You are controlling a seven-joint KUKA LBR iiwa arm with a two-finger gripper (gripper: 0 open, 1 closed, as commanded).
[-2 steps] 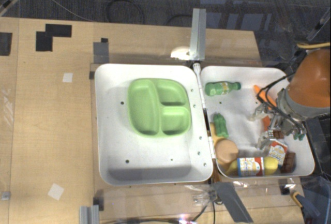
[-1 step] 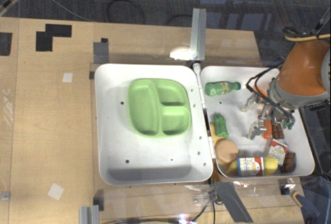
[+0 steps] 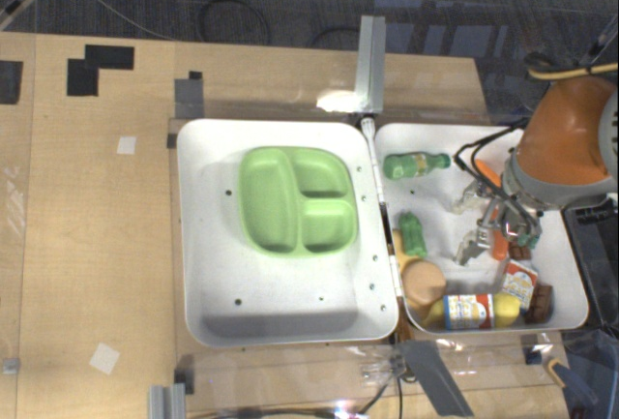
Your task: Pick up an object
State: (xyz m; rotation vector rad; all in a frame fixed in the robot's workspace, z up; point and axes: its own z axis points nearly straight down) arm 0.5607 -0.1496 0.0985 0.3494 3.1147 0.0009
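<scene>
Metal hand (image 3: pixel 488 231), fingers apart, above glossy white bin (image 3: pixel 440 199) near green bottle (image 3: pixel 416 164).

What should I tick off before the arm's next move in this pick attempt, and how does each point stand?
1. End effector over the right bin: ok.
2. Object held between its fingers: cannot tell; clutter sits behind them.
3. Candidates within the right bin: ok; green bottle, small green item, yellow bottle along the near wall.
4. Free space around a target: not ok near the bin's front corner, where items crowd together.
5. Green tray lying alone in the left bin: ok.
</scene>
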